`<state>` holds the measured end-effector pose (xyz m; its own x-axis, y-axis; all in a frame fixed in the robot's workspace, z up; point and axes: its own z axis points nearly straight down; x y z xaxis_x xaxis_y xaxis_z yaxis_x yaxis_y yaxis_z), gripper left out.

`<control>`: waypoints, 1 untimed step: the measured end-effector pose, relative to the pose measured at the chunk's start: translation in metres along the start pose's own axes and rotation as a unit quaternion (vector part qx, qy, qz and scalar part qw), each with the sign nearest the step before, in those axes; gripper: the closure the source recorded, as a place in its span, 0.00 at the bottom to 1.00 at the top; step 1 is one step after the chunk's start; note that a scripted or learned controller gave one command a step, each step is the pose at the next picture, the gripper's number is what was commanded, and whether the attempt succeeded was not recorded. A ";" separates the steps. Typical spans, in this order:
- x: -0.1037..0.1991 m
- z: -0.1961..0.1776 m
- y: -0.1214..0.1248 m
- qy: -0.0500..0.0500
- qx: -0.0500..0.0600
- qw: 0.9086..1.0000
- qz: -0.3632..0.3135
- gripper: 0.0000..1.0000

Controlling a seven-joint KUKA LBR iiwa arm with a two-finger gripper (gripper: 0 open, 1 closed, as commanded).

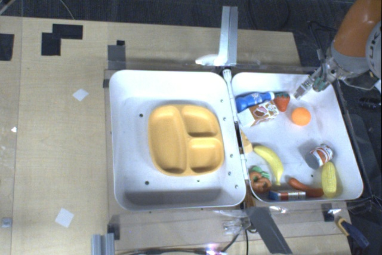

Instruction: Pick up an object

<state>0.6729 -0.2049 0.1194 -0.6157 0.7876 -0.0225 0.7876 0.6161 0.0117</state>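
Objects are crowding the right white plastic bin (349, 146): blue-and-red snack pouch (258, 106), yellow banana (270, 162), orange ball (301, 117). Grey gripper (300, 92) is hovering at the far rim; whether it's open, I cannot tell. Descending straight over the ball looks cleanest.

Wooden bench (54, 146) bears two white bins side by side: left bin (128, 185), right bin (349, 155).

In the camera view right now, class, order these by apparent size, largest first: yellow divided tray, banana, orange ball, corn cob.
1. Yellow divided tray
2. Banana
3. Corn cob
4. Orange ball
The corn and ball look close in size.
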 end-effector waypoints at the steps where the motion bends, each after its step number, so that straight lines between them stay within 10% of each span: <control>1: 0.003 0.002 0.000 0.006 0.003 1.000 -0.001 0.00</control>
<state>0.6710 -0.2025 0.1174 -0.6177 0.7864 -0.0099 0.7864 0.6177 0.0063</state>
